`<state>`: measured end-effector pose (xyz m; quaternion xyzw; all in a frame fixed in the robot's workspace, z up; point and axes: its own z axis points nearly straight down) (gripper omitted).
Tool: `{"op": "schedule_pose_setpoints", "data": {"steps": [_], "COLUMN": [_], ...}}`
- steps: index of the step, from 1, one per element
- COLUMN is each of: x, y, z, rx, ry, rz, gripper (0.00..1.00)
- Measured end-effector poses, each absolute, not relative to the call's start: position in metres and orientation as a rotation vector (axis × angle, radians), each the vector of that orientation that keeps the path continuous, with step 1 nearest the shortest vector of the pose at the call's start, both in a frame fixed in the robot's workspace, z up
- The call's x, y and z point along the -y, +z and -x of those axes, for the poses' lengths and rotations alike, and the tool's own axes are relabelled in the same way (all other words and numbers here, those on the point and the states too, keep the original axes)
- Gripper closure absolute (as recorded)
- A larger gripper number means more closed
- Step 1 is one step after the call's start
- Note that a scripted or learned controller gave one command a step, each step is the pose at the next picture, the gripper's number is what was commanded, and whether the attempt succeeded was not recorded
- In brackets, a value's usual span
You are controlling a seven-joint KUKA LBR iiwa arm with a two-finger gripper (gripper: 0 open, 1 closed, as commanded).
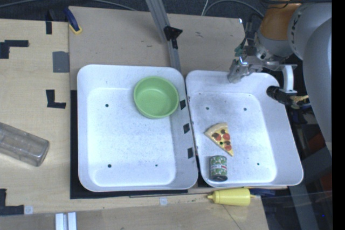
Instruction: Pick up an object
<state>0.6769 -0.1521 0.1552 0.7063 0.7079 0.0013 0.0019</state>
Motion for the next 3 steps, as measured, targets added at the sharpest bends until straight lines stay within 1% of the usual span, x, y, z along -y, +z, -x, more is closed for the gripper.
{"op": "schedule_pose_setpoints", "data": {"steps": [1,2,3], "x": [0.155,0.155,0.096], "y": [0.21,0.264,0.249], "z": [-0.669,-0.67,-0.666], "rx": [-2.22,-2.221,-2.23], "ry": [0.004,0.004,-0.001], "rz": [-2.216,-2.216,-2.216], "gripper": [1.0,1.0,1.0]}}
